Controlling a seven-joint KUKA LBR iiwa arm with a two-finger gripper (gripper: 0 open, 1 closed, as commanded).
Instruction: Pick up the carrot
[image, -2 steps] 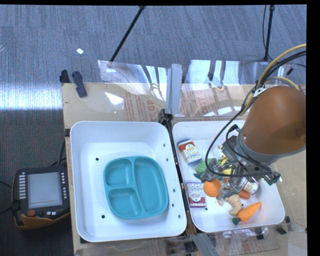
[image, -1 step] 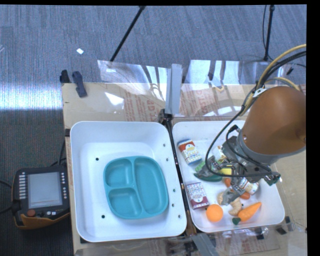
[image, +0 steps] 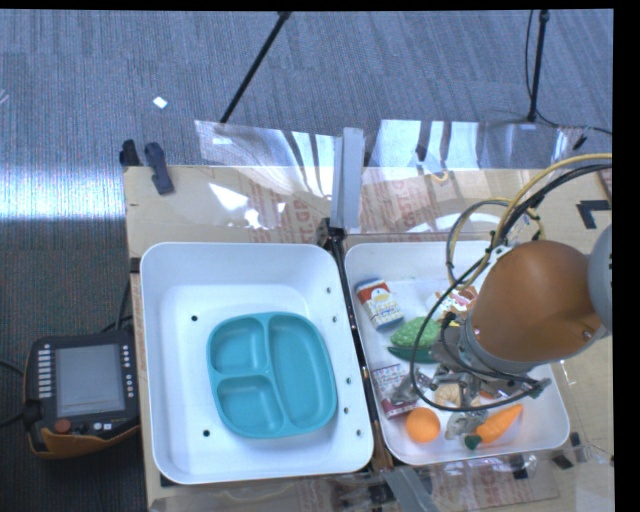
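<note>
The carrot (image: 498, 424) lies just right of the gripper (image: 462, 418), whose finger state I cannot tell.

The arm (image: 535, 300) shows a rounded orange band with a smooth, glossy surface, and a grey section at its right edge. Black and yellow cables (image: 500, 225) loop in thin curves around it. Below the band sits a dark grey ring, then metal gripper (image: 462, 395) parts.

Orange ball (image: 423, 426) and arm (image: 530, 305) crowd carrot (image: 498, 423).
</note>
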